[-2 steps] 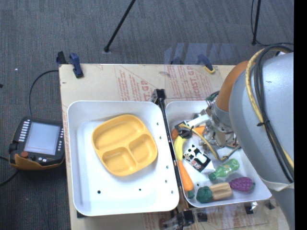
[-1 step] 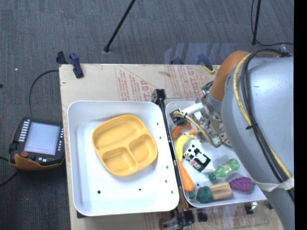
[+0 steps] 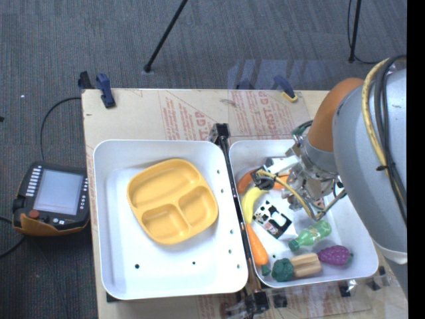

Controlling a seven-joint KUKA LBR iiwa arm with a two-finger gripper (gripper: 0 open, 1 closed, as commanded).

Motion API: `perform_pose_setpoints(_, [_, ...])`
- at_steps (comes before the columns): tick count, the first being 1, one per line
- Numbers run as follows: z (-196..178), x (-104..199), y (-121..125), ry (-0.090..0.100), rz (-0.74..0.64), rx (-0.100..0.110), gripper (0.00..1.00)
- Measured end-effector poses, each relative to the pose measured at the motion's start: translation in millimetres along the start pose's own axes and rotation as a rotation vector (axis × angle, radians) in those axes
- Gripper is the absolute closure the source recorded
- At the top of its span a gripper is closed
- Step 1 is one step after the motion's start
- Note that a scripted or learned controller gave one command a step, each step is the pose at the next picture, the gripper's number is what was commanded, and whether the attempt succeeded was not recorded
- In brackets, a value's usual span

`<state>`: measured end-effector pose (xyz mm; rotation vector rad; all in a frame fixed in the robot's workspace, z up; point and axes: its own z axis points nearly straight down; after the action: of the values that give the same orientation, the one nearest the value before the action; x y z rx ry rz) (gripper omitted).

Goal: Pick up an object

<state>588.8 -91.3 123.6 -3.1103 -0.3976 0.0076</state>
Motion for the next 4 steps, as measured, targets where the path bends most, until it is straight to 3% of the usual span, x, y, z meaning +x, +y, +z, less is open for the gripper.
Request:
perform_pose_setpoints(1, [-99.7,8.0,19.8,0.007,0.054,-0.004,1.0])
perform_pose_setpoints(2, [-90.8,-20.2,-32.8,-0.002,0.05,0.002,1.0])
perform_pose_setpoints(3, [-47.1,25.2,32.3,-0.004,-0.051,0.0,1.0])
perform_pose_setpoints(4, [-102.1,44.0,-5.4,0.004,0.053,-0.001,1.0])
